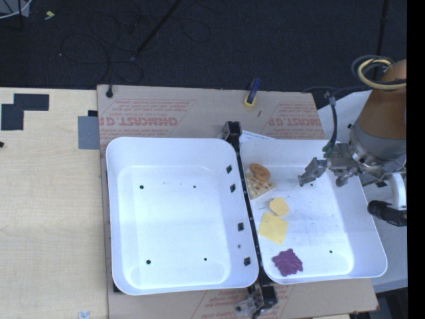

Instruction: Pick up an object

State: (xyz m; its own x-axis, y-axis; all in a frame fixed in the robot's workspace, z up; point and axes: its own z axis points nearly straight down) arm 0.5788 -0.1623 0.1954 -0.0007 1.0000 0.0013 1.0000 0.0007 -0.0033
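The right white bin (pixel 362 244) holds several small things along its left side. A brown bun-like piece (pixel 259 173) rests on a tan waffle-like piece (pixel 261 189). Below them lie a small yellow chunk (pixel 279 207), a flat yellow slice (pixel 273 228) and a purple grape-like cluster (pixel 287 262). My gripper (pixel 327 175) hangs over the bin's upper right part, to the right of the bun, with its fingers (pixel 310 175) spread open and nothing between them. The nearest object is about a hand's width to its left.
The left white bin (pixel 119 178) sits beside the right one, with a black clip strip (pixel 240 205) along their shared edge. Both rest on a cardboard sheet (pixel 166 115). A blue-and-yellow clamp (pixel 252 93) stands at the cardboard's back edge. The orange-banded arm (pixel 388 108) fills the right side.
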